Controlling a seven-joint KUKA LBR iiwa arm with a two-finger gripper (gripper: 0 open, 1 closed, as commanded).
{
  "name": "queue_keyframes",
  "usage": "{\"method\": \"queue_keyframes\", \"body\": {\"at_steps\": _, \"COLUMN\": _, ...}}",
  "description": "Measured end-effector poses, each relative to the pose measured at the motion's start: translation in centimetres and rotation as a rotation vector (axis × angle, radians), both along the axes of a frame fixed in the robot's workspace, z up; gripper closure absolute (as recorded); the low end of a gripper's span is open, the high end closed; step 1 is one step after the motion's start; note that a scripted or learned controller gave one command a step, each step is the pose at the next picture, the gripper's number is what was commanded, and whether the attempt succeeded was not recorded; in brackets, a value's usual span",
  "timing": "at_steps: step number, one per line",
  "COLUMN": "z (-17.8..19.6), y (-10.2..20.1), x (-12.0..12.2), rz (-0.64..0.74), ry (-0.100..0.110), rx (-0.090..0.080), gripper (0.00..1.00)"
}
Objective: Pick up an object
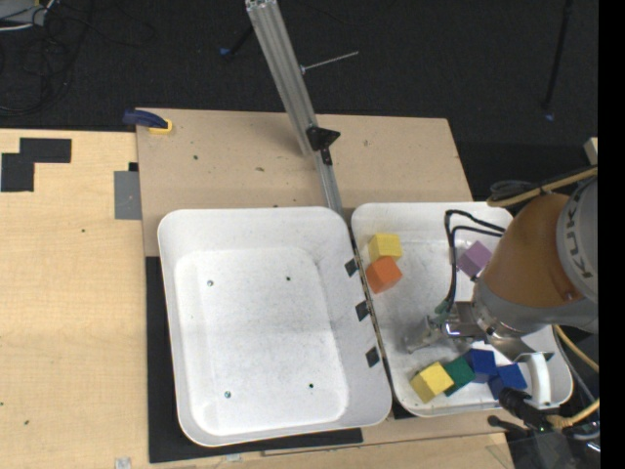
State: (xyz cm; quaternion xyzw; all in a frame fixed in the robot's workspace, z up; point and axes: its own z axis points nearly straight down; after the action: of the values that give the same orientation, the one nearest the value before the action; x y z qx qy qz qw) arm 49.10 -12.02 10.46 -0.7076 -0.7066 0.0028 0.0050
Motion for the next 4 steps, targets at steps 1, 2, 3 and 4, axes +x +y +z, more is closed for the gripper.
{"method": "queue_keyframes", "body": {"at_steps": 1, "z": -1.2, "y": 0.0, "x": 0.0, "rz": -0.002, "ry": -0.008, "rx": -0.001, "gripper": 0.0}}
{"method": "queue_keyframes", "body": {"at_steps": 2, "z": -0.2, "y": -0.1, "x": 0.0, "rz": -0.011, "ry": -0.007, "rx": 0.0, "gripper": 1.0}}
{"method": "queue_keyframes", "body": {"at_steps": 3, "z": 3.9, "y": 0.0, "x": -0.1, "rz": -0.001, "ry": -0.012, "rx": -0.003, "gripper": 1.0}}
{"method": "queue_keyframes", "body": {"at_steps": 4, "z": 8.9, "y": 0.4, "x": 0.9, "rz": 0.003, "ry": -0.014, "rx": -0.003, "gripper": 1.0}}
